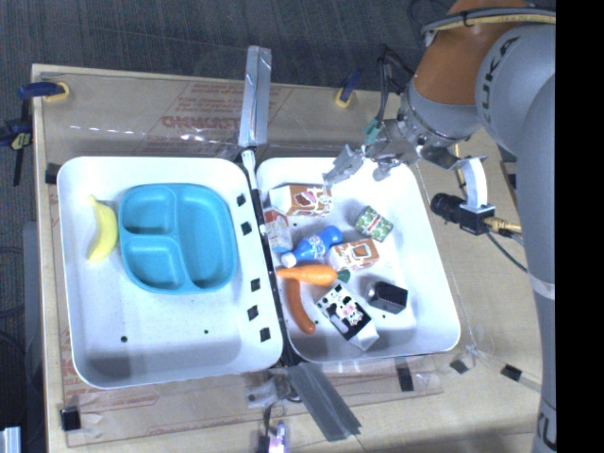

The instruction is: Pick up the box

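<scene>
— Why hang at the top edge of the right bin (429, 253)?

— My gripper (357, 161) sits above the clutter there, clear of everything, fingers spread and holding nothing. The box (309, 199) I take for my target lies just below-left of me, near the divider.

— What crowds it?

— A blue bottle (319, 244), a small brown carton (356, 253) and an orange carrot (304, 275) lie below it; a green packet (374, 223) to its right. The left bin (85, 328) holds a blue tray (179, 237) and banana (102, 228).

Blue tray (177, 236), yellow banana (102, 229) — black-and-white cow-spotted box (345, 314).
</scene>
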`<state>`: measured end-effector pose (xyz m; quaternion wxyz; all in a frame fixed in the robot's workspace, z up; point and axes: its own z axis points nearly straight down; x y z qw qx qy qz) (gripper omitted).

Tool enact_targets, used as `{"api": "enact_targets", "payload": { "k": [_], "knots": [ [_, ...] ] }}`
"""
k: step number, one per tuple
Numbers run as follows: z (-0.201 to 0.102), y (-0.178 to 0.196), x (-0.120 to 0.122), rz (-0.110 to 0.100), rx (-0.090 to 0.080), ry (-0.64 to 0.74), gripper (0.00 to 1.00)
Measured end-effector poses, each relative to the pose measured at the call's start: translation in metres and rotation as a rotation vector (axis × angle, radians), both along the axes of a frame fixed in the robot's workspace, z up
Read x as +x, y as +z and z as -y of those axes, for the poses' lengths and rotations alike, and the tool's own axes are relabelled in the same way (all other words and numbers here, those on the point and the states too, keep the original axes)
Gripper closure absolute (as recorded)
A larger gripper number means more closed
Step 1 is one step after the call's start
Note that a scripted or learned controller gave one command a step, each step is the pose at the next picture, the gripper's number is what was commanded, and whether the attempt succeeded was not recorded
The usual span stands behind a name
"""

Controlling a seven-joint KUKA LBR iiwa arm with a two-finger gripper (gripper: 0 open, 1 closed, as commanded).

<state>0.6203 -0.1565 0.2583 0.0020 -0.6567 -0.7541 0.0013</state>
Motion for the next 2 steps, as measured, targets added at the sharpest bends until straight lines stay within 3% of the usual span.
{"api": "enact_targets", "payload": {
  "k": [1,2],
  "knots": [
    [-0.024,-0.142,0.019,0.021,-0.005,0.109,0.00],
    [-0.014,-0.163,-0.033,0.010,0.000,0.146,0.00]
  ]
}}
